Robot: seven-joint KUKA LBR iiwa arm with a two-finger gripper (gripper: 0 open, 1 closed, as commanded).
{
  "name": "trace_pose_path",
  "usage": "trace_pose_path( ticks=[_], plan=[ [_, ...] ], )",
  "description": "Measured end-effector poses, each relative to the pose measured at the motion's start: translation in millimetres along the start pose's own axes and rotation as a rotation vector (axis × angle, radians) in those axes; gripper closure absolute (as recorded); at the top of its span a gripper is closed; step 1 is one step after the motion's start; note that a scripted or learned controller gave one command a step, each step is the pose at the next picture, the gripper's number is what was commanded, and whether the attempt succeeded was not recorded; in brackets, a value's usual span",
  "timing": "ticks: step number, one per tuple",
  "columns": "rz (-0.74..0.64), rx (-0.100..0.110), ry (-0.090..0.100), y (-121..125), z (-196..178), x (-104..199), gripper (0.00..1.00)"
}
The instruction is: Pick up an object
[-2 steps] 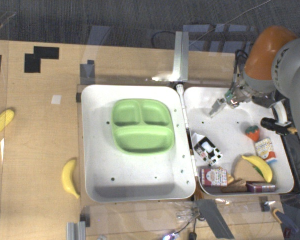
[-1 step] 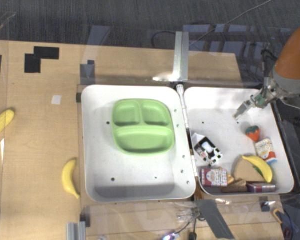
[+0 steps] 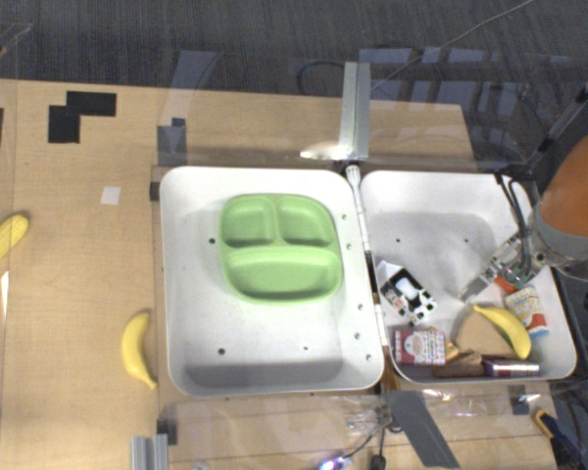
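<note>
Where the arm (image 3: 578,204) enters at the right edge, most of it is cut off, and only the orange band and a grey wrist are seen above the right bin (image 3: 431,213). The gripper (image 3: 500,267) is small and blurred against the bin floor; whether it is released or clenched cannot be told, and nothing can be seen grasped.

The right bin is taken as the landmark. Along its near wall a cluster of items is crowded together, and several overlap so that their edges are hard to separate. A banana (image 3: 507,327) lies in the near right part of the bin, just below the gripper and apart from it. A tan, bread-like piece (image 3: 478,335) is partly covered by the banana. At the bin's right wall, a small red and white item (image 3: 525,306) is seen just beside the gripper; its nature cannot be made out. A red box (image 3: 417,346) rests at the near wall, and a dark bar (image 3: 485,365) lies beside it. A black and white object (image 3: 405,293) sits near the bin's left wall, well apart from the gripper.

To the left of the right bin, the left bin (image 3: 186,262) holds a green tray (image 3: 279,246). Farther left, on the bench, a second banana (image 3: 137,349) and a corn cob (image 3: 2,242) are laid, the cob cut off by the frame edge.
</note>
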State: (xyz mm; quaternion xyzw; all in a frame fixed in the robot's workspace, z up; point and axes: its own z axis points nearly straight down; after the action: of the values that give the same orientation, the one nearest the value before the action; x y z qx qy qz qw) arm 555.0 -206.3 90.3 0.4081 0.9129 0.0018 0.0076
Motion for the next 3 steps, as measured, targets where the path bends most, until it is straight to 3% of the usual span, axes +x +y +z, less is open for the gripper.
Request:
trace_pose_path(
  ticks=[1, 2, 3],
  plan=[
    [0.202, 0.002, 0.002, 9, 1, -8, 0.0],
    [0.165, -0.003, 0.002, 87, 1, 31, 0.0],
    [0.321, 0.0, -0.001, 94, 0, 47, 0.0]
  ],
)
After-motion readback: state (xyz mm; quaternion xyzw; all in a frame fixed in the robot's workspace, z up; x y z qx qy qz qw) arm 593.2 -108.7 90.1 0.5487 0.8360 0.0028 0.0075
